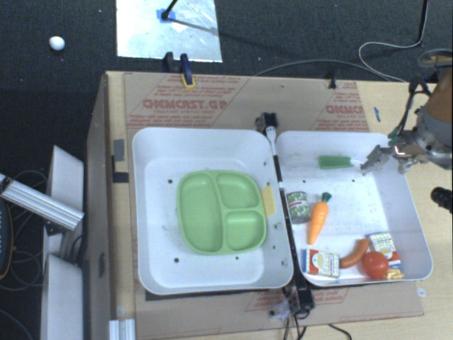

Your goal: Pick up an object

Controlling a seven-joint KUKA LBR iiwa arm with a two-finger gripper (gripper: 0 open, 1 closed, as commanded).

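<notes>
My claw [373, 161], its state impossible to tell, hangs beside the green block [335, 162], seemingly light and stiff, best pinched across its narrow sides.

two white bins [212, 137], one green tray [219, 211], one carrot [318, 219], one tomato [375, 263], one can [296, 206], two cartons [322, 262].

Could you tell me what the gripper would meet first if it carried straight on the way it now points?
Probably the green block: the gripper points left at it, though height is unclear.
</notes>
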